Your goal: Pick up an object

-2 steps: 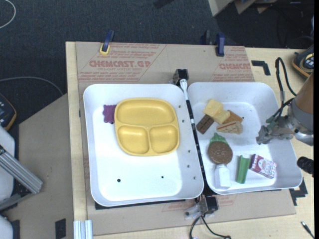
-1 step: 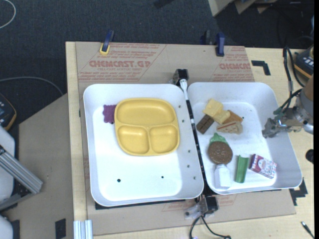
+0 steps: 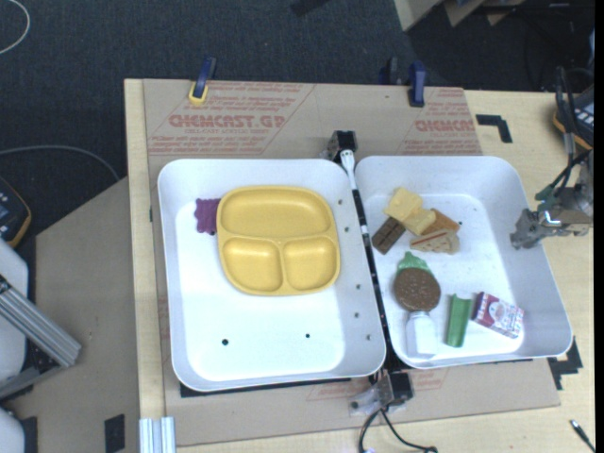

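The gripper (image 3: 530, 228) shows at the right edge of the camera view, about midway down the frame, reaching in from the right. It is a small grey metal piece, and its tip points left and slightly downward. Behind it, thin dark linkage and cabling rise up and to the right toward the frame's edge, where the rest of the arm is cut off. Nothing appears between the fingertips, though the gripper is small and somewhat blurred here.
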